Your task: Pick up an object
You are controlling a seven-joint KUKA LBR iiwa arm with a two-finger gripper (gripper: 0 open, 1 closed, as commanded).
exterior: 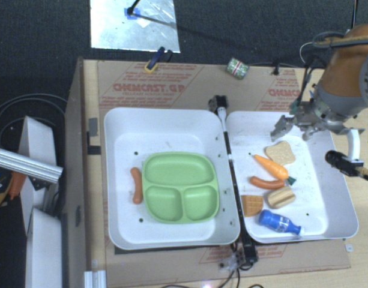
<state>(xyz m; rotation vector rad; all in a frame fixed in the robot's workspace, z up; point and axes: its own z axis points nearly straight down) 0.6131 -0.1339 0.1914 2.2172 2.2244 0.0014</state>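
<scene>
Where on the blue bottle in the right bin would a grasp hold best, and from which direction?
Probably across the middle of the blue bottle, coming straight down. It lies on its side, slanted, cap end toward the bin's near right, so the gripper should close across its narrow width. The bread roll sits close behind it.

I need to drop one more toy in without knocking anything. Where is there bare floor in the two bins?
Left bin: bare along the far edge behind the green tray, and left of the sausage. Right bin: bare far-left corner and the strip along its right wall. Crowded: the middle and near part, around the bread slice, carrot and blue bottle.
</scene>
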